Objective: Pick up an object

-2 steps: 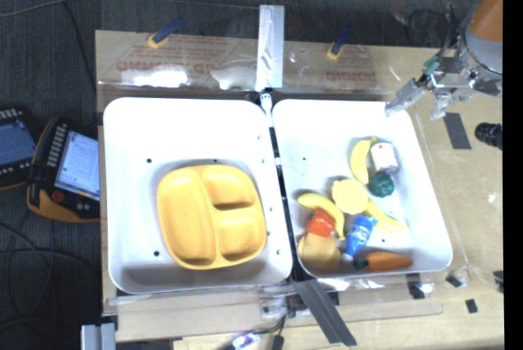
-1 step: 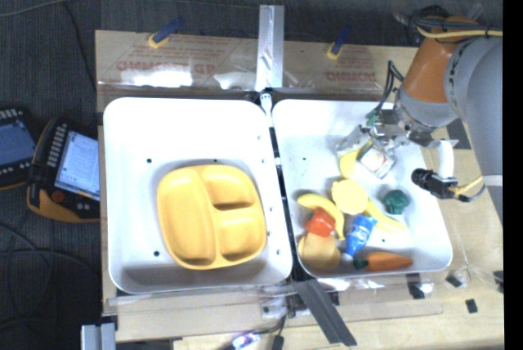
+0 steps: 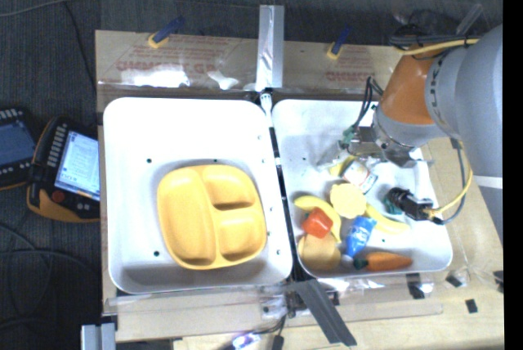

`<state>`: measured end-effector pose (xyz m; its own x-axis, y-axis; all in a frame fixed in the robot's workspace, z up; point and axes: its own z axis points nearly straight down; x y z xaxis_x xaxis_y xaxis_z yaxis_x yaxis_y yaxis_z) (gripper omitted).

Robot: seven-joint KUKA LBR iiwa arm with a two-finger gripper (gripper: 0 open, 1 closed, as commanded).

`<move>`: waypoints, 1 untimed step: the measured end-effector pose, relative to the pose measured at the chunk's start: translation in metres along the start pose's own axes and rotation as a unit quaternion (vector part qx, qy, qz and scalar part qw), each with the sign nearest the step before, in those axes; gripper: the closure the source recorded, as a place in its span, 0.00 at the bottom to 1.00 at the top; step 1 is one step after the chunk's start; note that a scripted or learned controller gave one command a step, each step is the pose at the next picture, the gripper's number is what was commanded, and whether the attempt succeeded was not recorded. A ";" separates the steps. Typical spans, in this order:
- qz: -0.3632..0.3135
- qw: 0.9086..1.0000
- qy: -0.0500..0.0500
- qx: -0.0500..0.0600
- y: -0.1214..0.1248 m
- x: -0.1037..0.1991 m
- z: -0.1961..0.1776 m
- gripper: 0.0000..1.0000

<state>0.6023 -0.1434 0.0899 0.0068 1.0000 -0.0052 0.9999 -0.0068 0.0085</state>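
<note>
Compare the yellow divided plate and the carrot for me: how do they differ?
The yellow divided plate lies alone in the left bin; the carrot sits among a crowd of items in the right bin. The plate is broad and much larger; the carrot is slim and tapered. The plate is yellow, the carrot orange. Both lie flat, away from the claw.

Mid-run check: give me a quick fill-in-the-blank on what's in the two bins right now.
1. The yellow divided tray lies in the ____ bin.
2. The carrot lies at the right bin's ____ edge.
3. The arm's band above the wrist is ____.

Missing words: left; near; orange
</note>
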 end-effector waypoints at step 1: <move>0.000 1.000 0.001 -0.001 0.001 0.001 -0.010 1.00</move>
<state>0.6036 -0.1423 0.0999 0.0063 1.0000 -0.0025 0.9999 -0.0063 0.0114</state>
